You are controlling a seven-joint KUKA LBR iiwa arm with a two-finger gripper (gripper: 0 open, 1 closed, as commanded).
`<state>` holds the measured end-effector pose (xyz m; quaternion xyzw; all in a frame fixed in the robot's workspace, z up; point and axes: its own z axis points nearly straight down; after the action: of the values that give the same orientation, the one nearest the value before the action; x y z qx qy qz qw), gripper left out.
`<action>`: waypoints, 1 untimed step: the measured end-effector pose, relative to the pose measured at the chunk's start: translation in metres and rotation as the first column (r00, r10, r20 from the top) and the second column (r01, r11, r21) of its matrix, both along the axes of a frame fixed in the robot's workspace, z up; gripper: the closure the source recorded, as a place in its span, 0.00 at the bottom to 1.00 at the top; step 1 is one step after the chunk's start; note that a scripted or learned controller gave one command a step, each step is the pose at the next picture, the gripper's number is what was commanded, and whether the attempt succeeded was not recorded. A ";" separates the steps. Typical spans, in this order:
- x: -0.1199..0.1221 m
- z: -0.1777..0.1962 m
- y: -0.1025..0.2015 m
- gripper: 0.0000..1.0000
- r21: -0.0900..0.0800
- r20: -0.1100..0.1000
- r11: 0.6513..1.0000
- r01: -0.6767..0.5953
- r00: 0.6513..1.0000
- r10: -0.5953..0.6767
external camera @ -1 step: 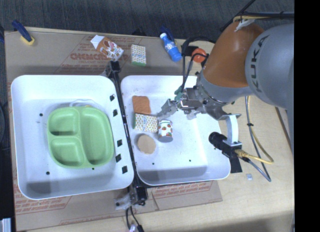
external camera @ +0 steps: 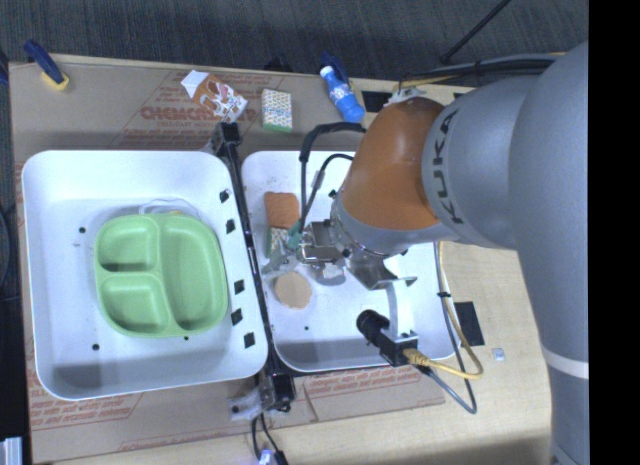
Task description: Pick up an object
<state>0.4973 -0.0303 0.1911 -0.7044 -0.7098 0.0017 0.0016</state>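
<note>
My gripper [external camera: 305, 244] is low in the right bin [external camera: 420, 348], reaching in from the right under the arm's orange band. Its tip is right beside a small green and white object [external camera: 279, 242] near the bin's left wall; I cannot see whether they touch. An orange-brown block [external camera: 281, 209] lies just above that object. A round tan piece [external camera: 294, 291] rests below the gripper on the bin floor. The arm hides much of the bin's right half.
The left bin [external camera: 60, 183] holds a green divided plate [external camera: 160, 273]. A black divider [external camera: 243, 243] runs between the bins. Behind the bins on the cardboard lie a snack wrapper [external camera: 213, 96], a small packet [external camera: 277, 110] and a blue clamp [external camera: 343, 93].
</note>
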 end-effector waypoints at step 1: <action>-0.021 0.026 0.063 0.00 0.000 0.003 1.000 -0.002 1.000 0.002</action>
<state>0.4766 0.0326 0.2172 -0.7038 -0.7104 0.0008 0.0003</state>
